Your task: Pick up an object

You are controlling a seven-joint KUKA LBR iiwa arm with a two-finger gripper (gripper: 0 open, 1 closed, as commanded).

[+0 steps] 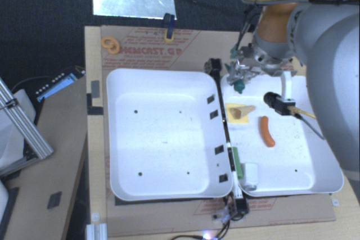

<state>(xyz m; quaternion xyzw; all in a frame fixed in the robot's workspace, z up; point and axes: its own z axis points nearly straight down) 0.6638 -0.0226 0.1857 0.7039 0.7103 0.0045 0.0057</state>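
The two-finger metal gripper (241,77) hangs over the far-left corner of the right shallow white bin (315,177); spread or pressed together, I cannot tell. In this bin, near the gripper, lie a pale yellow wedge-shaped piece (239,112) & an orange sausage-shaped object (266,131), close but apart. A green flat block (238,161) lies by the bin's left wall.

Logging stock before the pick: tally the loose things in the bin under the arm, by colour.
Yellow: 1, the wedge
Orange: 1, the sausage-shaped piece
Green: 1, the strip
White: 1, the small piece
Total: 4
Not counted: a teal bit at the gripper; I cannot tell if it is loose.
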